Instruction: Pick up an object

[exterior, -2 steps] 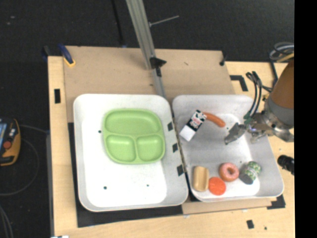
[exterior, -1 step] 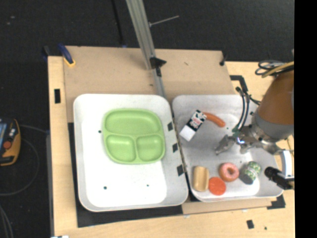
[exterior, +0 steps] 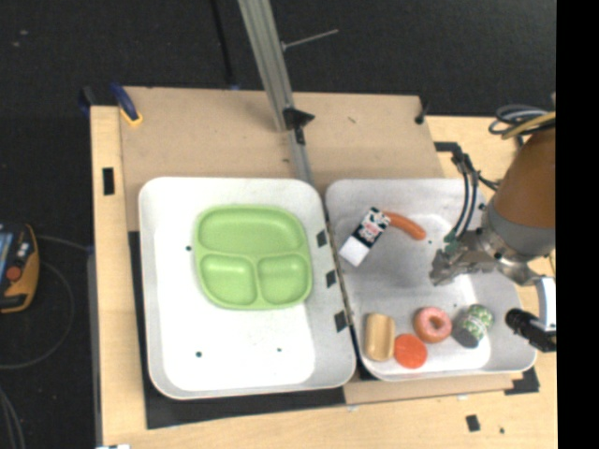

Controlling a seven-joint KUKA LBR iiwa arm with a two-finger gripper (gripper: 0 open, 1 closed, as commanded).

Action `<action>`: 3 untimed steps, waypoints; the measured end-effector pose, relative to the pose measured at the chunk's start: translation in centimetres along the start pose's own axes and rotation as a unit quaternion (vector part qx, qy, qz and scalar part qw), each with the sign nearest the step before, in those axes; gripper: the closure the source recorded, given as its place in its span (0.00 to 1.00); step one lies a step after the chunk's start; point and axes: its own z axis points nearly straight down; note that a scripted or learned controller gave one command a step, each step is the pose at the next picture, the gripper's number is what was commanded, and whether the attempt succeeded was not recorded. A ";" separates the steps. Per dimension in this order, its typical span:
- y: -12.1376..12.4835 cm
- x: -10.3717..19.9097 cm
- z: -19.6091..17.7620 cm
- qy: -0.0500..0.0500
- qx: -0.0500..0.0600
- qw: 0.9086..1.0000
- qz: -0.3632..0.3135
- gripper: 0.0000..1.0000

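Arm over right bin, jaws' state undetermined.

The jaws hang above bare floor of the right bin; whether they are released or clenched cannot be told, and nothing is seen between them. Below them lie a pink doughnut, a red ball, a tan cylinder and a green-white object. To their left, a black-and-white carton touches an orange carrot. Further left, a green divided plate sits in the left bin, both bins on the tabletop.
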 end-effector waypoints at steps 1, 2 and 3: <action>-0.3 -0.1 -5.8 0.000 -0.002 1.000 -0.003 1.00; -0.2 -0.2 -6.8 0.000 0.000 1.000 -0.003 1.00; 1.6 4.7 -8.0 0.001 0.000 1.000 -0.005 1.00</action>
